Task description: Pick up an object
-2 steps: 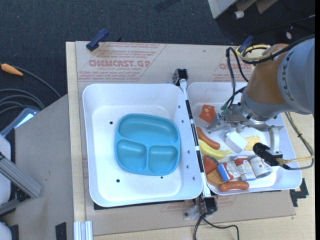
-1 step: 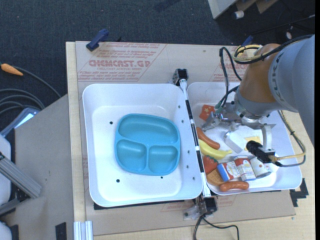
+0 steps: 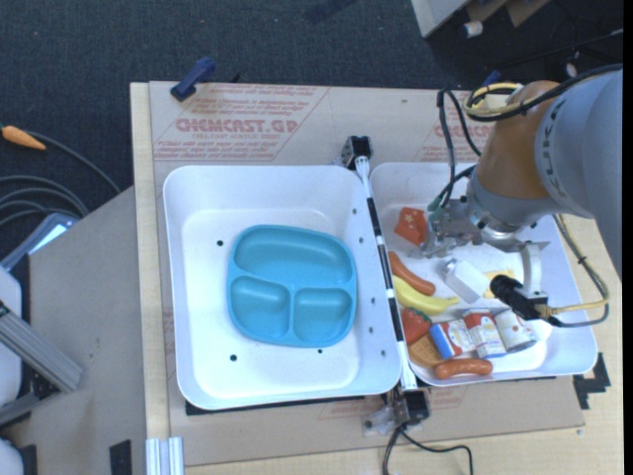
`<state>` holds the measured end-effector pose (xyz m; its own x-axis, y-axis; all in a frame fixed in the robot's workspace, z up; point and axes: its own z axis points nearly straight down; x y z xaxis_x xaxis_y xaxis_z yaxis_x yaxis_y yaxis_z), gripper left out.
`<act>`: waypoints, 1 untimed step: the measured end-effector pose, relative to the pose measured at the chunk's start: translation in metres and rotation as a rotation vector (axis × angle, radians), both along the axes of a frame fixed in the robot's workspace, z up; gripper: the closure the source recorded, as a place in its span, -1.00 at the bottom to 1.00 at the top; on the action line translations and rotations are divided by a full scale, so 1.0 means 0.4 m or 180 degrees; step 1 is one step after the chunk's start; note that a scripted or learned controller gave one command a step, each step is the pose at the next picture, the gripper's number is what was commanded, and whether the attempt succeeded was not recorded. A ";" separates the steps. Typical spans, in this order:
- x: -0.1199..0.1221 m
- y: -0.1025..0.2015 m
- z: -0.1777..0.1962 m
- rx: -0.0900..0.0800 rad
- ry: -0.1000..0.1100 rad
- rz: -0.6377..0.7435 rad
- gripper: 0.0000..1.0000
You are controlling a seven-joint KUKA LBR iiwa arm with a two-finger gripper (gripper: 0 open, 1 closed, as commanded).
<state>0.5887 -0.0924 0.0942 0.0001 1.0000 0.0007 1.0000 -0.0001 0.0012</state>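
Observation:
The right bin (image 3: 569, 265) holds several toy foods. A red piece (image 3: 410, 226) lies near the bin's upper left. Below it are an orange sausage (image 3: 411, 273) and a yellow banana (image 3: 427, 301). A red-and-white carton (image 3: 487, 332), a small blue-and-orange item (image 3: 440, 341) and a second sausage (image 3: 462, 368) crowd the front edge. My gripper (image 3: 447, 243) reaches down into this bin just right of the red piece and above the banana. The wrist hides its tip.
In the left bin (image 3: 188, 265) a blue divided plate (image 3: 292, 285) lies flat in the middle. A black-edged divider (image 3: 374, 245) separates the two bins. The grey arm (image 3: 554, 156) comes in over the right bin's far right corner.

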 end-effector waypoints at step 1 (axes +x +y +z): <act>0.000 0.000 0.000 0.0000 0.0001 0.0000 -1.00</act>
<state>0.5886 -0.0924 0.0941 0.0003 1.0000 0.0008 1.0000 -0.0003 0.0009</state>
